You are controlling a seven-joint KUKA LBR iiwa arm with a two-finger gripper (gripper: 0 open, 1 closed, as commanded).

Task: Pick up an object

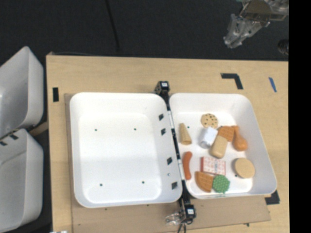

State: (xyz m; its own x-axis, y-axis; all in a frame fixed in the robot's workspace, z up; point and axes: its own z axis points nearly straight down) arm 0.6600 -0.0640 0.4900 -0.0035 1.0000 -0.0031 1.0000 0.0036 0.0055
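I work in a lab: my wooden bench [121, 72] bears tape markers [233, 79] and two white bins [116, 152].

Tan wooden bench [121, 74], two white bins touching side by side: left bin [116, 152]; right bin [257, 130]

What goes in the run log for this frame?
arm: hand raised beyond the bench | right bin: toy food, including cookie, untouched | pick: not started
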